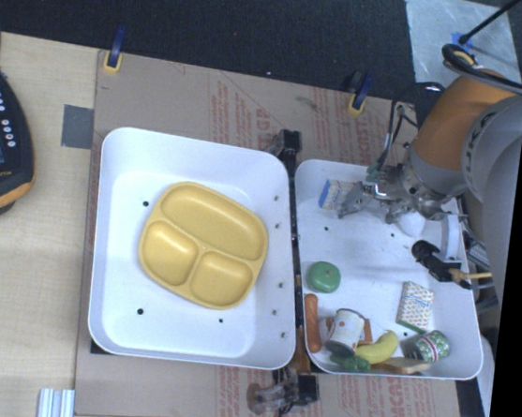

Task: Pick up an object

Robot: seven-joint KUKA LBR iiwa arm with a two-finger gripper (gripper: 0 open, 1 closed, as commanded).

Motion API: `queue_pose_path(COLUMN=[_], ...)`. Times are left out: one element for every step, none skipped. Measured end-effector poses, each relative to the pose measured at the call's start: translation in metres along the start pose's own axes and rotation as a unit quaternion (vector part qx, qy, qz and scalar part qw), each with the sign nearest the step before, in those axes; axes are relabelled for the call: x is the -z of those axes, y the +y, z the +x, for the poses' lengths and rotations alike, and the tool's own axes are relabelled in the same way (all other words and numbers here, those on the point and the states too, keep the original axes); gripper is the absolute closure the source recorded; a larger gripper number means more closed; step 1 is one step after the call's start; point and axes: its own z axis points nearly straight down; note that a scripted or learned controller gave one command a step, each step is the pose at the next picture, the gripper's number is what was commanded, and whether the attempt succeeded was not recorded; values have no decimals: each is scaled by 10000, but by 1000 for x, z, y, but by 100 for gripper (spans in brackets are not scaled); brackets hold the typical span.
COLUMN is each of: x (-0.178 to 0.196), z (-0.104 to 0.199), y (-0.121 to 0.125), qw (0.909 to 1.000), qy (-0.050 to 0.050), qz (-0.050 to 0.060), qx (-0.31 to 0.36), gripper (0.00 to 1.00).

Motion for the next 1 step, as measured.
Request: queue_pose_path(x=[0], z=[35], y=[-34], qw=[10000], qy=[-1], qz=[-1], qx=[1], gripper=[0])
